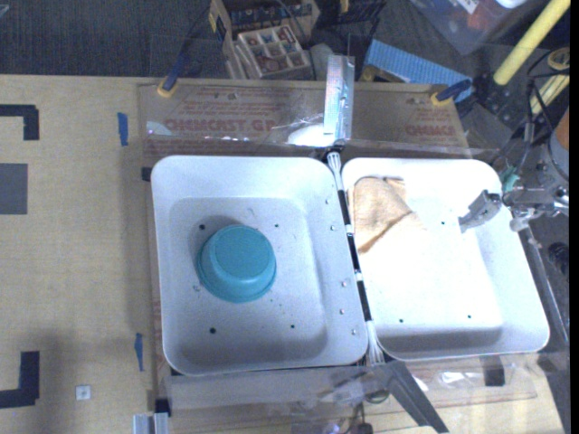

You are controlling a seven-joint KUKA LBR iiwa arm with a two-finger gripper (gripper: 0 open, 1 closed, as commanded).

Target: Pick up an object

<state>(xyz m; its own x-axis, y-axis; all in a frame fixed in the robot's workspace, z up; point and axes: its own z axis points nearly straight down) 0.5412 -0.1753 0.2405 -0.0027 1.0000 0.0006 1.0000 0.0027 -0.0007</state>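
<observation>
Behind both bins, cardboard (pixel 244 125) bears blurred red lettering; whether the gripper (pixel 479 211) grips anything is unclear.

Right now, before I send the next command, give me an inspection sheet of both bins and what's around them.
Surface: two shallow white bins side by side on a wooden bench; left bin, right bin.
Job's things: teal bowl upside down in the left bin; tan cloth crumpled in the right bin's far left corner.
Clutter: nothing seen inside the bins beyond these.
Grippers: gripper over the right bin's far right side, apart from the cloth; nothing seen in it; jaws too small to judge.
Cables: dark cables beside the arm.
Surroundings: cardboard panel behind the bins; boxes on the floor beyond.
</observation>
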